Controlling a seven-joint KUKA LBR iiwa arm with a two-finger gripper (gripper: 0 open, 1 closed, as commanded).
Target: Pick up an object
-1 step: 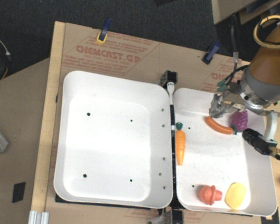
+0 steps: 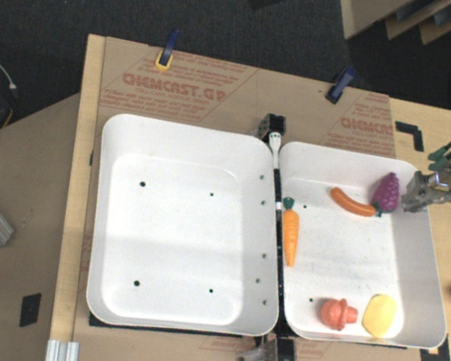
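Bench (image 2: 225, 84) with two white bins (image 2: 174, 227)

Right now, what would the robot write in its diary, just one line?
claw: at right bin's far right rim | nearest: purple grapes | held: nothing seen | left bin: no toys

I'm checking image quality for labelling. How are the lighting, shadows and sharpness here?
Camera view: even overhead light; soft band of shadow across the left bin; the right bin's toys stay sharp with short shadows; the hand at the right edge looks slightly blurred.
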